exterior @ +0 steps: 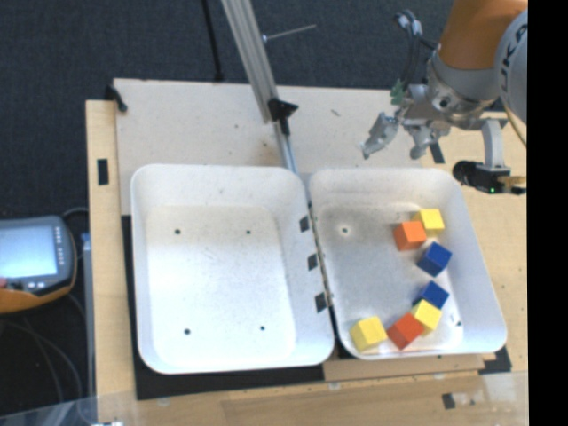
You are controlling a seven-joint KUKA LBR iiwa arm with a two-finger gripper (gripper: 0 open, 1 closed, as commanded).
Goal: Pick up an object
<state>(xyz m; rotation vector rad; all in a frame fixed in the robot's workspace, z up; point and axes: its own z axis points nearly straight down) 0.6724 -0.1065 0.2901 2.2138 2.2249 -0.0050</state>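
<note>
Hovering beyond the right bin (461, 202), gripper (404, 138) fingers look spread, gripping nothing. Orange block (409, 234) likely light, rigid; pinch opposite flat faces.

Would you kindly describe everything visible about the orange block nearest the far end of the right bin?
The orange block is a small cube, matte and solid in colour, possibly painted wood or foam. It sits flat on the floor of the right bin, toward its far right part, slightly turned against the bin's edges. Its far right corner touches or nearly touches a yellow block. A blue block lies just nearer, apart from it. Nothing grips it.
</note>
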